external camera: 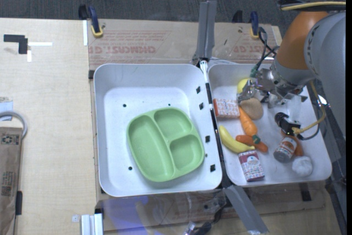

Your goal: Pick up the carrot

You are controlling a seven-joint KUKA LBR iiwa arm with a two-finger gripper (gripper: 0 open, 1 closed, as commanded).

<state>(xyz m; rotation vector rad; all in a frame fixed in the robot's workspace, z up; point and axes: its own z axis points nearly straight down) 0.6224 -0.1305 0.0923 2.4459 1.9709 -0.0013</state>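
The grey KUKA arm comes in from the right side, big rounded body with the orange band sitting just above the wrist, and it angles down and to the left. The gripper hangs low at the end of it with some black cabling looped around the wrist area. Honestly the finger end is a dark cluttered blob from this angle, so the tips don't read clearly
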